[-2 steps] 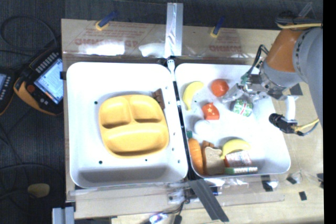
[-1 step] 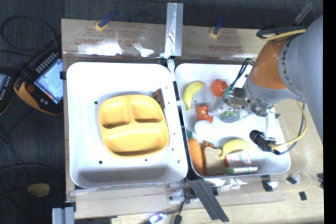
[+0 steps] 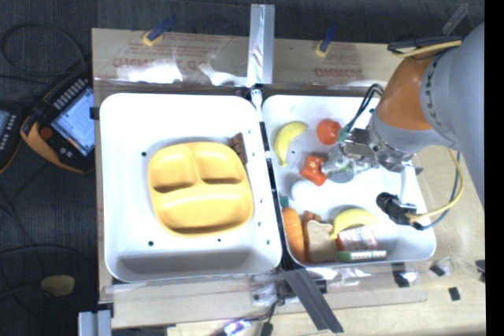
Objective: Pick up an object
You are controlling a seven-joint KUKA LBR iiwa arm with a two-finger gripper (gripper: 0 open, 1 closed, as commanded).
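Camera view: left bin [image 3: 118, 193] holds a yellow tray [image 3: 201, 186] at its middle. Right bin [image 3: 417, 244]: carrot [image 3: 293, 230] and bread [image 3: 319, 240] at the near left corner, banana [image 3: 288, 139] by the far left edge, red piece [image 3: 314, 169] mid-bin, tomato [image 3: 328, 130] near the far edge, second banana [image 3: 354, 218] and a tube [image 3: 361, 254] along the near edge. Gripper [image 3: 340, 168] sits low just right of the red piece; finger state cannot be told, nothing seen held.

A yellow tray [image 3: 201, 189] sits in the left bin [image 3: 118, 248]. The gripper [image 3: 340, 166] hangs over the right bin [image 3: 421, 248], beside a red pepper [image 3: 313, 169].
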